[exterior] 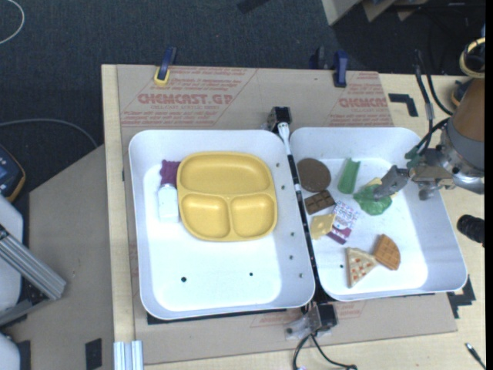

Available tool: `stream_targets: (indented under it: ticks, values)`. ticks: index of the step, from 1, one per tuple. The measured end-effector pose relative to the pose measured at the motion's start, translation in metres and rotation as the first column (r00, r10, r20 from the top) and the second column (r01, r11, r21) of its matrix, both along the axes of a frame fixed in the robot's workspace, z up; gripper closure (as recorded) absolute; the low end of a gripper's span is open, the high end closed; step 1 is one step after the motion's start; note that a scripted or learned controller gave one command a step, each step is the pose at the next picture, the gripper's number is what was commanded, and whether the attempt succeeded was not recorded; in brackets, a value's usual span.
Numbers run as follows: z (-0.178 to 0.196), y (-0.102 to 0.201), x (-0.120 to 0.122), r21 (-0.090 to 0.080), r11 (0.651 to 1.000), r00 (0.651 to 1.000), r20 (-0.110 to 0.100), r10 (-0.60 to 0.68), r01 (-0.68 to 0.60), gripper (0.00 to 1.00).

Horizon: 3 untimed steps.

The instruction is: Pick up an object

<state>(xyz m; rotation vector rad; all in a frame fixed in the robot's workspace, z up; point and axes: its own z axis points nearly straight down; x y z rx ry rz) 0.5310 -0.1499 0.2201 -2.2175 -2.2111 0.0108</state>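
Here, in the camera view, the gripper (390, 183) hangs low over the right bin (439, 230), reaching in from three o'clock, and its dark fingers sit right at the green leafy toy (375, 203), a crumpled lettuce-like piece with a touch of yellow at its upper edge. Whether the fingers are spread or pinched cannot be told from this slant, and nothing shows clearly between them, so the toy should not be counted as held.

To do the step well, the arm would likely need to settle squarely over the middle of the green piece, close on its thickest fold, and lift straight up; a grab at the thin rim may slip off. The green bar (350, 175) lies just beside it at ten o'clock, and the purple-and-white packet (343, 222) sits near at eight o'clock, so a wide approach risks nudging them.

The green toy lies in the upper middle of the right bin, apart from the brown round cookie (313, 173) further toward nine o'clock. The pizza slice (358, 265) and the waffle-like wedge (387, 252) rest toward six o'clock. It looks soft, ruffled and glossy, likely light and easy to deform.

The left bin (154, 230) bears a yellow divided plate (226, 194).
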Motion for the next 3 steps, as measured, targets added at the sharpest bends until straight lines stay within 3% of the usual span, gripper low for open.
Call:
stream_targets:
  ticks: [1,3]
  values:
    - [0.006,0.000,0.003,-0.002,1.000,1.000,0.013,0.003,-0.003,0.00]
    - [-0.084,-0.003,-0.007,0.000,1.000,1.000,0.006,0.002,-0.002,0.00]
